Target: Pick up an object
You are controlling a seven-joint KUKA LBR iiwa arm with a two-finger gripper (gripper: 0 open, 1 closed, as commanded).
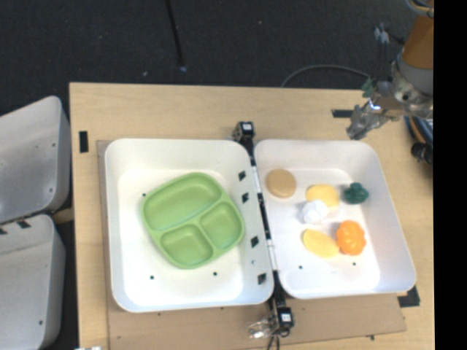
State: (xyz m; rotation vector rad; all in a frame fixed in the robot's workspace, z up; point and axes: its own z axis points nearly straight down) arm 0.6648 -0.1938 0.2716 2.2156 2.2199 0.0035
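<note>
Several small things lie in the right bin (379,195): a tan round disc (281,183), a yellow lump (322,194), a dark green piece (355,192), a white crumpled piece (314,211), an orange pepper-like toy (350,237) and a yellow oval (319,243). My gripper (363,121) hangs at the upper right, above the bench just beyond the right bin's far edge, apart from all of them. Nothing shows between its fingers.
The left bin (124,195) holds a green three-part plate (193,219). A black divider with clips (255,217) runs between the bins. A cable (321,69) loops across the bench behind the right bin. White panels (29,166) stand to the left.
</note>
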